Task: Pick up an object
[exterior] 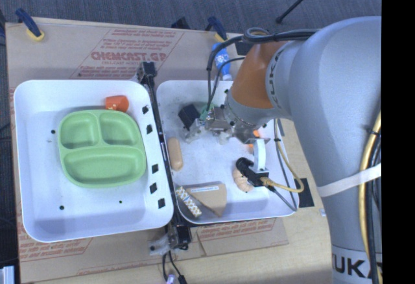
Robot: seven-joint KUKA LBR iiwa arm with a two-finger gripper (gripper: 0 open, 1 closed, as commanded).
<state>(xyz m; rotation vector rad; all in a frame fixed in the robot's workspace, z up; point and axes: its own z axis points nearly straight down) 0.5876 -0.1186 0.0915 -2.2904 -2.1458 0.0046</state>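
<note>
The tool (206, 126) hangs low over the upper half of the right bin (285, 208), its body under the orange-banded wrist; whether it is open or closed cannot be told. The likeliest target is a small dark block (189, 114) at about 10 o'clock from the tool, just beside it; nothing is visibly held. Risk: the tool may close beside the block or push it toward the bin's wall. A tan sausage-shaped piece (175, 153) lies at 7 o'clock, near the divider. A cardboard wedge (209, 196) sits at 6 o'clock, well apart. The left bin (29, 211) holds a green divided plate (102, 148) and an orange object (117, 103).
</note>
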